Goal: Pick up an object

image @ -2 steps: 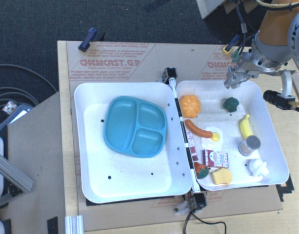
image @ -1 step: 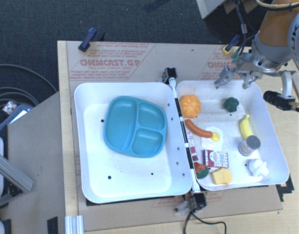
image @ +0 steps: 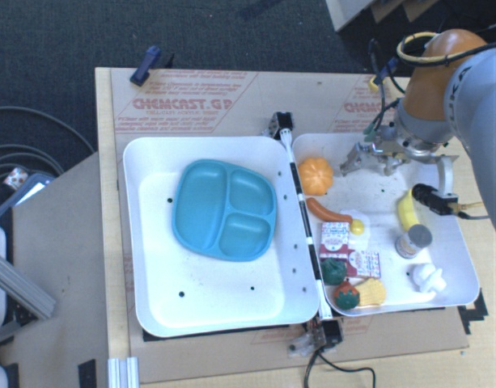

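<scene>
**Jaws.** They sit low over the bare far end of the right bin (image: 375,194). The wrist covers them from above, so I cannot tell whether they are open or closed. Nothing can be seen held.

**Orange** (image: 316,176). Likely the best pick.
- Place: just beside the jaws on their view-left, against the wall shared with the left bin (image: 150,241).
- Handling: probably a light, hard-skinned toy fruit, smooth and round, so it may roll or squirt out of a shallow pinch.
- Hold: across the widest girth, jaws straddling the middle. The wall behind leaves little room on that side, so a pinch running along the wall looks safer.

**Sausage** (image: 328,212). Lies nearer the camera than the jaws and view-left, just past the orange. It is slim and curved and likely light. Take it across the short axis at mid-length.

**Yellow piece** (image: 405,211). Lies view-right of the jaws and nearer the camera. It is short and rounded, with a grey can (image: 415,238) close beyond it. The can stands upright, looks stiff and may be slippery.

**Cartons** (image: 335,237). Flat packets well short of the jaws toward the camera, packed among small toy foods. A clean hold is doubtful.

**Plate** (image: 225,208). Blue and divided, in the left bin, well apart from the jaws on view-left. It is too broad to pinch except at the rim.

**Table** (image: 191,95). Carries both bins.
</scene>
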Controlling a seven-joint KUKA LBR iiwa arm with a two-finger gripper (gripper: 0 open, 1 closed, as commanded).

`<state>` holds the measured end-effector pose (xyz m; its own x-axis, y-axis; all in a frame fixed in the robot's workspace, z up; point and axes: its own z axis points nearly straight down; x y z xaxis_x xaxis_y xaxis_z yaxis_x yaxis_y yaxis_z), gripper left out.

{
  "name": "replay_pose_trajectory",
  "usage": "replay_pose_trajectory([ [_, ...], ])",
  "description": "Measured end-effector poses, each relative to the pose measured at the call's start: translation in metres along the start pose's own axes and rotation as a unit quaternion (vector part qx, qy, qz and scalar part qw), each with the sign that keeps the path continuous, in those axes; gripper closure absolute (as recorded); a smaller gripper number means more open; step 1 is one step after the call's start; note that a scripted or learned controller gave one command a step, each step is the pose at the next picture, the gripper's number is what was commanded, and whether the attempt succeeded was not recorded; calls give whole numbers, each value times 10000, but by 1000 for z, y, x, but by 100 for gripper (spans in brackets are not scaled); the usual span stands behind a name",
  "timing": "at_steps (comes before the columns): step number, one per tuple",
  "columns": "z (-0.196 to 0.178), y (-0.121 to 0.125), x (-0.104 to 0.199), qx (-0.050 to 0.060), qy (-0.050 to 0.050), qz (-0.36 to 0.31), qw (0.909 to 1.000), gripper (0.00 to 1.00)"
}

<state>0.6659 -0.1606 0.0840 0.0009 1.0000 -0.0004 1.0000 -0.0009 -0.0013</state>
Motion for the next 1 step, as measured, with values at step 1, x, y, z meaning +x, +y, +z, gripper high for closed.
replay_pose_trajectory([
  [1, -4, -15, 38, -60, -89, 33, 9999, 0],
])
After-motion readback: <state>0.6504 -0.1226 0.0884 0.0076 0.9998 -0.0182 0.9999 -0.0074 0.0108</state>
